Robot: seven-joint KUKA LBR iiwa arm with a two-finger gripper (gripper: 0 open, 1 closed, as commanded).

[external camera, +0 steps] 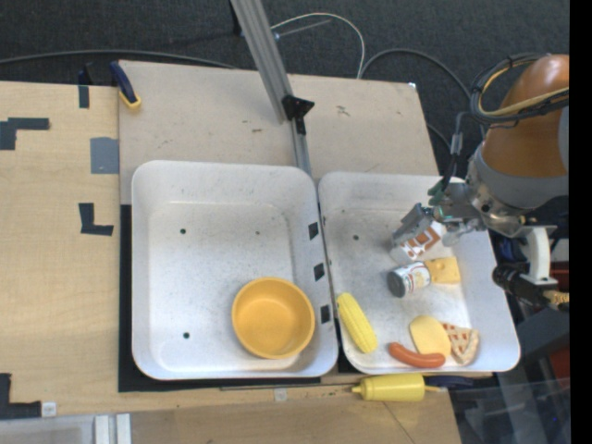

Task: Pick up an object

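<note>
My gripper point(416, 225) hangs low over the upper middle of the right bin point(370, 197), reaching in from the right. A small red and white carton point(425, 241) lies right beneath its tip, touching it or nearly so. Just below the carton a small grey can point(407, 278) lies on its side, next to a yellow cheese block point(445, 270). Along the bin's front lie a yellow corn cob point(356, 322), a red sausage point(415, 356), a pale yellow lump point(427, 334) and a pizza slice point(461, 343).
The left bin point(166, 202) holds a yellow bowl point(271, 317) at its front right. A yellow mustard bottle point(393, 388) lies on the bench just in front of the right bin. A grey metal pole point(264, 44) slants up from between the bins.
</note>
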